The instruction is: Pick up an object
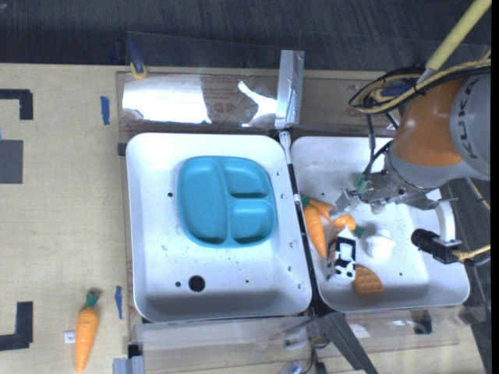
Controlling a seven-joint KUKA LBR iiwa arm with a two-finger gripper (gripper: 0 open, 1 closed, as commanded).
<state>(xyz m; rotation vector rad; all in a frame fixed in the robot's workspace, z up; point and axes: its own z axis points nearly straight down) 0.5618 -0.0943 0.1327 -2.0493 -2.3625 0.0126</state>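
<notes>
The arm (437, 131) reaches in from the right over the right bin (444, 287), and its gripper (352, 201) hangs low above that bin's left half. Whether the pincer is wide or narrow I cannot tell; the tip is small and blurred against the white floor, and nothing shows gripped in it

The likely targets lie in a cluster just below and left of the gripper. A carrot (316, 228) rests along the bin's left wall, its long axis running up and down the view, slightly tilted. Just beside it to the right stands a black-and-white toy (341, 259), and touching that at lower right is an orange waffle-like piece (367, 281). A white lump (380, 246) lies a little right of the toy

The carrot is the nearest thing to the gripper, down and to the left. Judging from this, a grasp would want the pincer set across the carrot's long axis, though the wall close by leaves little room

The left bin (148, 232) holds a blue tray (226, 201); a second carrot (86, 329) lies on the bench outside
</notes>
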